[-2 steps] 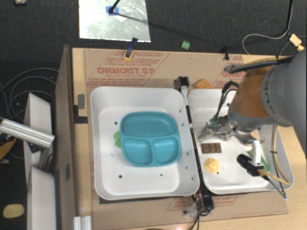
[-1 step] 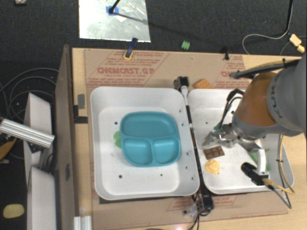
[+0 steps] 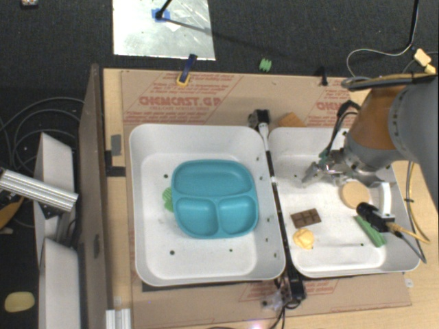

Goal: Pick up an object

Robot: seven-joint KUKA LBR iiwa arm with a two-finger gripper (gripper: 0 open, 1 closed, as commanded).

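Candidates for the pick: a brown slab (image 3: 306, 218) lies flat on the floor of the right bin (image 3: 333, 251), towards its near left part, with a small yellow piece (image 3: 304, 238) just beside it on the near side. A tan disc (image 3: 353, 195) lies further right, and a green stick (image 3: 371, 232) lies at a slant near the bin's right wall. All four lie apart from the walls.

The gripper (image 3: 317, 172) hangs over the far half of the same bin, beyond the brown slab and not touching it. Whether it is open or closed cannot be told at this angle; nothing is seen in its grasp.

Assessment: the pick has not yet begun. The brown slab is the nearest item, but it looks thin and flat, so a grasp would need to come straight down and close across its shorter width, low against the bin floor. The yellow piece seems lumpier and may offer an easier hold. Risk: the two sit close, and a careless descent could nudge one into the other.

The left bin (image 3: 152, 157) holds a blue divided plate (image 3: 215, 197), well clear of this work.
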